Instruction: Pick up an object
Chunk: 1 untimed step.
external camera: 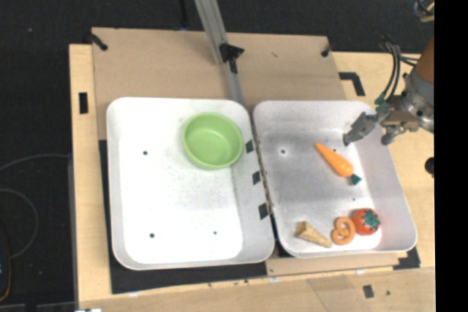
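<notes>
Your arm [418, 84] reaches in from the right, its claw [371, 127] spread wide and holding nothing, over the right bin's [307, 186] far right corner. The carrot [334, 159] lies in that bin, just beside the claw.

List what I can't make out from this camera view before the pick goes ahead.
- Gripper: small and dark over the right bin's upper right; open or shut cannot be told.
- Arm: cut off by the right edge of the camera view.
- Small orange item beside the tomato: too small to identify.
- Tan wedge at the bin's front: too small to identify.
</notes>
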Tool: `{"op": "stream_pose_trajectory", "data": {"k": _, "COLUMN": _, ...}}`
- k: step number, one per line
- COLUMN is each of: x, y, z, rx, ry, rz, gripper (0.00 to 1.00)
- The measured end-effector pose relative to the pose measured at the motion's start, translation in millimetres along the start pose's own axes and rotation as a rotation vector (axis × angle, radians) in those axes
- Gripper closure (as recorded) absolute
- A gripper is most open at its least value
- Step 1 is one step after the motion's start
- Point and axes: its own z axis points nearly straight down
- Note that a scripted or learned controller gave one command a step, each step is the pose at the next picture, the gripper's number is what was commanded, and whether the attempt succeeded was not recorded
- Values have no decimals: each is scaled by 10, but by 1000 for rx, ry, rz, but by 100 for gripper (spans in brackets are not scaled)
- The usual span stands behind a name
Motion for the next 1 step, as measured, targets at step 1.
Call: {"op": "stream_pose_trajectory", "data": {"k": 1, "x": -1, "y": 0, "z": 0, "rx": 0, "ry": 0, "rz": 0, "gripper": 0}}
